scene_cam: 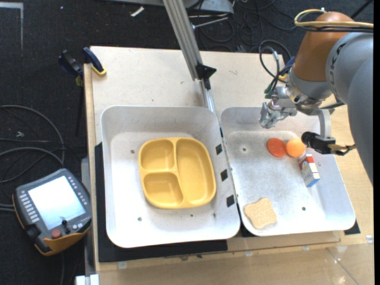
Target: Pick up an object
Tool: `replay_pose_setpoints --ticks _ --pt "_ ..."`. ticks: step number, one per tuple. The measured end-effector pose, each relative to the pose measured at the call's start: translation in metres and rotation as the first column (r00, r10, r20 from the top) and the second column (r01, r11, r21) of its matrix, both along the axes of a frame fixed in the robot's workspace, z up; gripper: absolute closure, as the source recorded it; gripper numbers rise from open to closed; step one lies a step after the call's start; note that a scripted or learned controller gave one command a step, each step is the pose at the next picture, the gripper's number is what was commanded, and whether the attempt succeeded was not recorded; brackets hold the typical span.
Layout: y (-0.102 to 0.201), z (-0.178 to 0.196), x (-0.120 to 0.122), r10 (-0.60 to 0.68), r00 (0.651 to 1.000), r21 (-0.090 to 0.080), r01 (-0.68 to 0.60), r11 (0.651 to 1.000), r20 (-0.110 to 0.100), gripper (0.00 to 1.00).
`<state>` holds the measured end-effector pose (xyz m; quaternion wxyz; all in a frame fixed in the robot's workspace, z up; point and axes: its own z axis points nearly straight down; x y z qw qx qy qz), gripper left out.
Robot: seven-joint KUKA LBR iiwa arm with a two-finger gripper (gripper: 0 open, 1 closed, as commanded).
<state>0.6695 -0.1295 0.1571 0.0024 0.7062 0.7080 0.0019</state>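
My gripper (268, 120) hangs over the far end of the right bin (332, 218), above and left of the objects. An orange-red disc (275, 147) lies in that bin, touching an orange ball (295, 148) on its right. A small white carton with red and blue print (309, 170) lies just below the ball. A tan slice of bread (260, 213) rests near the bin's front left corner. Nothing is seen between the gripper's fingers.
The left bin (119, 218) holds a yellow tray with three compartments (176, 172). A slanted metal pole (185, 31) rises from between the bins at the back. A teach pendant (50, 209) sits off the bench at the left.
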Motion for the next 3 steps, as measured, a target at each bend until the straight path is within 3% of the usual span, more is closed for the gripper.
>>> replay_pose_setpoints --ticks 1,2,3 --pt "-0.006 0.063 0.0 -0.002 1.0 -0.001 0.002 1.0 0.003 1.0" --pt "-0.006 0.103 0.001 0.0 1.0 0.0 0.0 1.0 0.001 1.0" --pt "0.042 0.099 -0.032 0.004 1.0 0.002 -0.004 1.0 -0.008 1.0"
